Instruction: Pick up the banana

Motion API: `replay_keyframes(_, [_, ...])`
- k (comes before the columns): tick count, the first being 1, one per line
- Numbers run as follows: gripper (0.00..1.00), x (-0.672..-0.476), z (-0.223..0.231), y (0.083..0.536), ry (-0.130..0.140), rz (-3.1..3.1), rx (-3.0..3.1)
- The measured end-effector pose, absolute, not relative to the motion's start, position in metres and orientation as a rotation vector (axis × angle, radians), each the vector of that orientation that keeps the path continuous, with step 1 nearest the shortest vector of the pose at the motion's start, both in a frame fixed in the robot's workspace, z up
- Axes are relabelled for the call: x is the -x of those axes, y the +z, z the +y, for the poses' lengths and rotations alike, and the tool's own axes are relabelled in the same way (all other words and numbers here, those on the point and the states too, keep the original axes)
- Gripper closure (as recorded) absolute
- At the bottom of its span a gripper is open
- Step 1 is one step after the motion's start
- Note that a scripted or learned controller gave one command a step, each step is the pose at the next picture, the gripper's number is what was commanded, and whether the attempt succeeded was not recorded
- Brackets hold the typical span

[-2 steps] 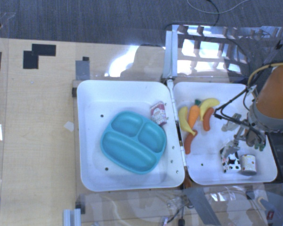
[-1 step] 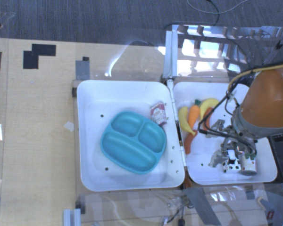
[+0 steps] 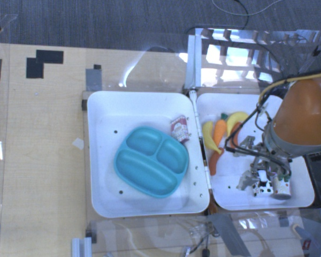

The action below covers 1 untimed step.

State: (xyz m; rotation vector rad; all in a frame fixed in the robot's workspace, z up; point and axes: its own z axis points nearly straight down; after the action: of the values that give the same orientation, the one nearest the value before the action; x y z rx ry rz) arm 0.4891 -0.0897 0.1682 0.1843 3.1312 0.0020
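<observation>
Right now banana [image 3: 209, 135] lies in right bin [image 3: 305, 197], far-left part, beside carrot [image 3: 218, 134]; long axis approx near-far. Gripper [image 3: 265, 183] hangs to near-right of it, nothing seen held; opening can't tell
</observation>
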Motion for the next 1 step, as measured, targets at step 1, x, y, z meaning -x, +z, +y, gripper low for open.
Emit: replay_keyframes(1, [0.00,-0.5392,-0.1037,0.2114,0.000,3.121,0.258])
